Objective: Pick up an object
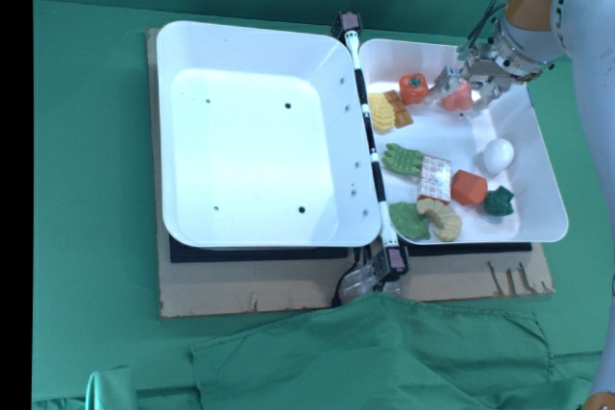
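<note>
Red piece [459, 98] between closed jaws [465, 95] near right bin's [540, 170] far rim.

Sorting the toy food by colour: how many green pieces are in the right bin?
3. A green pod-like piece near the divider, a leafy piece at the front beside it, and a dark green piece toward the front right. Others may hide under the gripper.

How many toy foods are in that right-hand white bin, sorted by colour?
Red or orange: 3, a tomato-like piece, a red piece at the gripper, an orange block.
Yellow or tan: 2, a ridged yellow piece, a tan curved piece.
Green: 3, a long pod, a leaf, a dark green piece.
White: 1, an egg.
Patterned packet: 1.
Total: 10.
</note>
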Available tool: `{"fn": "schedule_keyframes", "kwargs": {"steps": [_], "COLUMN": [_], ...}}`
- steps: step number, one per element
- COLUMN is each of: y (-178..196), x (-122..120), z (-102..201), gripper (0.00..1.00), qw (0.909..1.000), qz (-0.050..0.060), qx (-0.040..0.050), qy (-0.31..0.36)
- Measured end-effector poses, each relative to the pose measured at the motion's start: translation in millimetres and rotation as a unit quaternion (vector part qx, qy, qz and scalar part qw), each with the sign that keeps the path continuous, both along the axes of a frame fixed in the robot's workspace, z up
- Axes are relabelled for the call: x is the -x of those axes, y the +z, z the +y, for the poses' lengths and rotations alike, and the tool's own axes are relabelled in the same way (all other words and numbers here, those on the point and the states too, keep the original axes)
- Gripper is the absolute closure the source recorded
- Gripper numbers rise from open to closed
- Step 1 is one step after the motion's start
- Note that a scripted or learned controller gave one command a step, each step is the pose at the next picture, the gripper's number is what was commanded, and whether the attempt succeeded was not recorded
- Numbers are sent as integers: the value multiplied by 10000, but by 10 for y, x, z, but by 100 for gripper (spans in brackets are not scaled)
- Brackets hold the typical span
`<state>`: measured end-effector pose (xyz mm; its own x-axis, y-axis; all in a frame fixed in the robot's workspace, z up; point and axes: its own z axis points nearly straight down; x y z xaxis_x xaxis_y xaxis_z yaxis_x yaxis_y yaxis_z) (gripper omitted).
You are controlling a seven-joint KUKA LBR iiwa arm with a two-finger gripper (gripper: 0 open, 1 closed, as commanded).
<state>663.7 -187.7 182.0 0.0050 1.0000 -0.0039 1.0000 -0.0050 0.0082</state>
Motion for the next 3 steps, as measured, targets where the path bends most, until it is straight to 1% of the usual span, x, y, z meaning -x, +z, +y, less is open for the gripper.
{"fn": "schedule_keyframes", "kwargs": {"steps": [1,2,3], "y": [-1,5,144], "x": [-364,-356,-373], "z": [5,0,37], "gripper": [0,0,100], "qw": [9999,10000,10000], "qz": [95,91,81], "qx": [-13,-16,-46], "qy": [39,24,30]}}
